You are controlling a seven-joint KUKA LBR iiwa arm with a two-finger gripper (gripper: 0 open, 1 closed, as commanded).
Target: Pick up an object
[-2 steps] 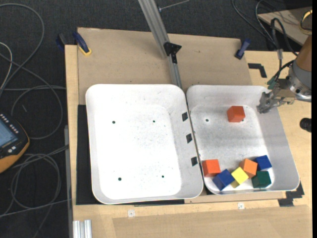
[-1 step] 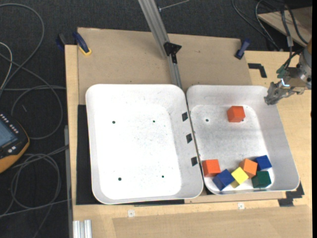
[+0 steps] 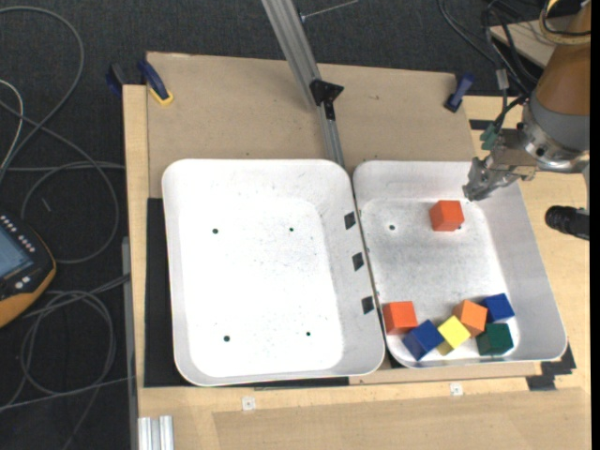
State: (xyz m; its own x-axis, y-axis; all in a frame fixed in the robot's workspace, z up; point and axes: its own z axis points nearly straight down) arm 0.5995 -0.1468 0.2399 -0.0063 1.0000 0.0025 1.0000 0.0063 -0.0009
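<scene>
The claw (image 3: 474,187) hovered just beside the orange block (image 3: 447,216), up and to its right; whether spread or pressed together, I couldn't tell. It seemed to be approaching; next it needed centring over that block, then descending.

The tool (image 3: 475,187) hangs over the right bin (image 3: 525,251), just beside an orange cube (image 3: 447,216). Six more cubes cluster at its near edge.

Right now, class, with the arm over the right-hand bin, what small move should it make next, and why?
Probably shift the gripper slightly left and down over the lone orange cube: it sits apart from the clustered cubes, just beside the gripper.
</scene>
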